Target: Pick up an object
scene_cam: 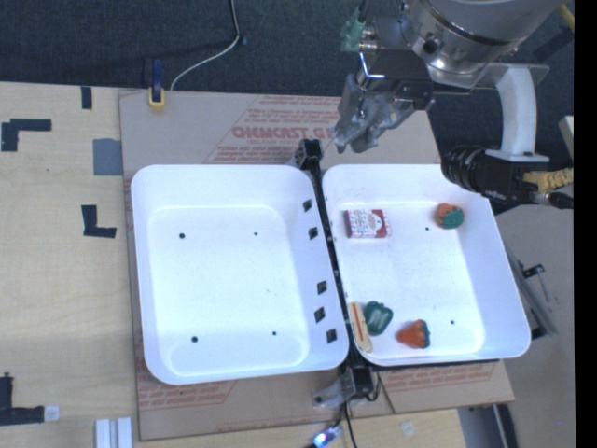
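Gripper [359, 131] grip state unreadable, hanging just past right bin [485, 278] far rim; red-white packet [365, 223] nearest, looks light, flat, probably slick — pinch short edges.

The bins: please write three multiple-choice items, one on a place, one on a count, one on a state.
1. Where is the red box?
A. left bin
B. right bin
C. on the bench

2. How many things lie in the right bin?
A. two
B. four
C. six

3. Where is the gripper?
A. above the bins' far edge, holding nothing seen
B. down in the left bin
C. lifting the box

Key: B, it lies near the right bin's far side; B, box, two small things near the front, one at far right; A, it hangs beyond the rims.
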`<state>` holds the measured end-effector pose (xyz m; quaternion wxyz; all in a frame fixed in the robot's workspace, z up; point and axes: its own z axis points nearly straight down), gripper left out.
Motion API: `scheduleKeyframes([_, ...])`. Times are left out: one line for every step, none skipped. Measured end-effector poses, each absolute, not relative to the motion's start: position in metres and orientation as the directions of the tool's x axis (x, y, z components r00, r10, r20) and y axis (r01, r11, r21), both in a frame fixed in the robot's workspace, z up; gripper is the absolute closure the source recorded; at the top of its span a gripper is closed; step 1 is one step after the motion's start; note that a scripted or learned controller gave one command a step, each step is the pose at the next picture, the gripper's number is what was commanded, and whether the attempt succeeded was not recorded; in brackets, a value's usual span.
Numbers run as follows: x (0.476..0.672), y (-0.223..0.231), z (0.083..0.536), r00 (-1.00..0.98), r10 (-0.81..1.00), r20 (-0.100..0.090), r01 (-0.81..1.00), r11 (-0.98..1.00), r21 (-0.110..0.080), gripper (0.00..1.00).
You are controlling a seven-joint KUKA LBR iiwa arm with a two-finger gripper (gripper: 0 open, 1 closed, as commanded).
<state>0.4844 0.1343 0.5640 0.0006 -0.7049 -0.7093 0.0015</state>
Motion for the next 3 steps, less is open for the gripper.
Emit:
scheduleKeyframes([0.485, 0.135, 0.574, -0.008, 1.0, -0.002, 1.0, 0.008, -0.004, 1.0])
scheduleKeyframes([0.485, 0.136, 0.583, -0.009, 1.0, -0.002, 1.0, 0.009, -0.005, 1.0])
scheduleKeyframes([0.485, 0.136, 0.593, -0.01, 1.0, -0.002, 1.0, 0.01, -0.006, 1.0])
